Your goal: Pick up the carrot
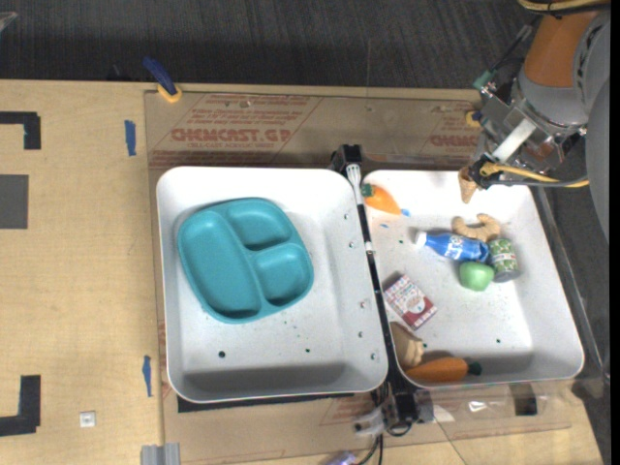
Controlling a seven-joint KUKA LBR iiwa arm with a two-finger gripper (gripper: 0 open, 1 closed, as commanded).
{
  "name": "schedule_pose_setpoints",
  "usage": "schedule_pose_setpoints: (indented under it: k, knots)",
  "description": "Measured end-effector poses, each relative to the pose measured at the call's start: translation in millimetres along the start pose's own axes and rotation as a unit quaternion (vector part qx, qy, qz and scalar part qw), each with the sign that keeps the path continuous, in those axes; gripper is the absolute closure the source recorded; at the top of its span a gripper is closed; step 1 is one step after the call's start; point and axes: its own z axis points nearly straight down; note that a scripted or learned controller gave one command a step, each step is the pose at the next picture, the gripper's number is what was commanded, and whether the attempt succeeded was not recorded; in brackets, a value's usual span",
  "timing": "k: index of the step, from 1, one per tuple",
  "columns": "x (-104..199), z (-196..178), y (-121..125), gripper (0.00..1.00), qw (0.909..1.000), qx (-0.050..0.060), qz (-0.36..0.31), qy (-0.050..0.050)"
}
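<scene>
1. The carrot (444,368) is seen lying on its side in the right bin (542,342), close against the near wall, its orange body running left to right and a dark green stub at its right end.
2. A second small orange piece (383,200) with a green tip is seen at the far left corner of the same bin; what it is cannot be made out for certain.
3. The gripper (472,181) is seen above the far edge of the right bin, well apart from the carrot. Whether it is parted or closed cannot be told.
4. The carrot is judged to be a light, stiff toy with a smooth, rounded skin, so it may roll or slip under a poor pinch.
5. A hold across the thick middle of the body is judged best, with the pinch set crosswise to its length.
6. Little room is left on the near side, where the bin wall rises just beside the carrot; a tan item (408,342) lies touching or just beside its left end.
7. Open floor lies on the far side of the carrot; the small red-and-white packet (409,300), green ball (475,276) and blue bottle (453,246) lie farther back.
8. The left bin (194,356) bears a teal divided tray (244,257).
</scene>
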Motion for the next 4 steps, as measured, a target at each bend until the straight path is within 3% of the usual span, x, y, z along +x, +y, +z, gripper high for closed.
schedule_pose_setpoints:
  k: [1, 2, 3, 4]
  knots:
    - [-68, 9, 16, 1.0, 0.999, 0.001, -0.044, -0.001]
    - [-63, 4, 89, 1.0, 0.9992, -0.001, -0.041, -0.001]
    - [-91, -8, 36, 1.0, 0.9975, 0.001, 0.07, 0.0]
    - [-172, -9, 3, 1.0, 0.9913, 0.001, 0.132, 0.0]
